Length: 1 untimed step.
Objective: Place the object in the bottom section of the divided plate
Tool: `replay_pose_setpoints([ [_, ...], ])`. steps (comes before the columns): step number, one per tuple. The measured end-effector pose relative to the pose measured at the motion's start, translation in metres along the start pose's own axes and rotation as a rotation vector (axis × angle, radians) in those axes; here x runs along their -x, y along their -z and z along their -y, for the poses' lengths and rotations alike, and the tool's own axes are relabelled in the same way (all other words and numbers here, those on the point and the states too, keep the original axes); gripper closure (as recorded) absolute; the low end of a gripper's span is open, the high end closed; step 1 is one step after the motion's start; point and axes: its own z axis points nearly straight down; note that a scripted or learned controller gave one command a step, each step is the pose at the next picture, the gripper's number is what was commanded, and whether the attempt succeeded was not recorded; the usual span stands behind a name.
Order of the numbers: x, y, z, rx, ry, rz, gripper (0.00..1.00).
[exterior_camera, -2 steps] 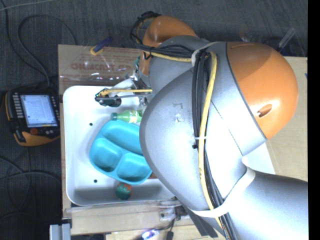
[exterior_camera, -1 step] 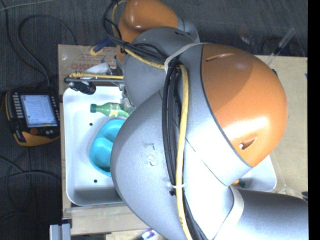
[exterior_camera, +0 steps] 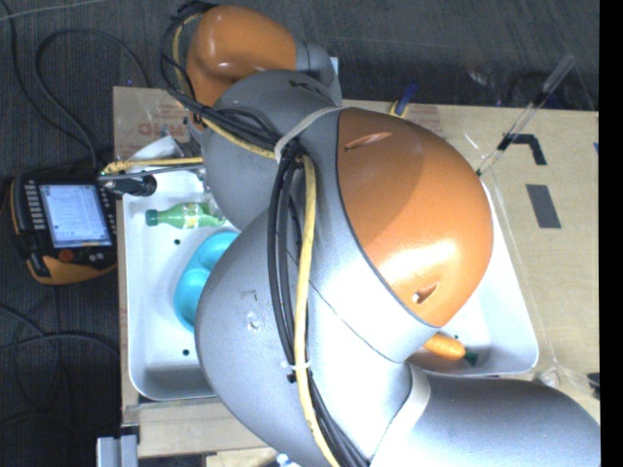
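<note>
While the arm (exterior_camera: 409, 212) spreads its grey and orange bulk across the middle of the view, what can be read lies around its edges. Far to the arm's left, off the worktop (exterior_camera: 569, 251) and on the dark floor, a control pendant (exterior_camera: 63, 217) with an orange casing lies with its lit screen facing up. A black cable (exterior_camera: 58, 47) loops on the floor above the pendant in the view.

Nearer the arm's left flank is the left bin (exterior_camera: 134, 300), with its white outer wall and some bare floor showing. A green bottle (exterior_camera: 185, 216) lies on its side in that bin. Its cap end points away from the arm and its other end runs in under the arm's grey link. Just beside the bottle, lower in the view, is a bright blue dish (exterior_camera: 195, 285). Its left edge is clear of the arm and the rest is hidden beneath it, so its sections cannot be made out. The bottle lies outside the dish; whether the two touch cannot be told.

How far open the tool is, and whether it has hold of anything, cannot be told.

At the arm's lower right, an orange thing (exterior_camera: 443, 346) with a small green tip peeps from under the orange shell. It lies in the right bin (exterior_camera: 518, 334), well apart from the dish. Right of the arm, black tape marks (exterior_camera: 541, 205) lie on the bare worktop.
</note>
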Motion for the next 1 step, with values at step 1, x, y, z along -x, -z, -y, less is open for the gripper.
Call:
replay_pose_setpoints([
  [1, 0.0000, 0.0001, 0.0001, -0.001, 0.000, 0.000, 0.00],
])
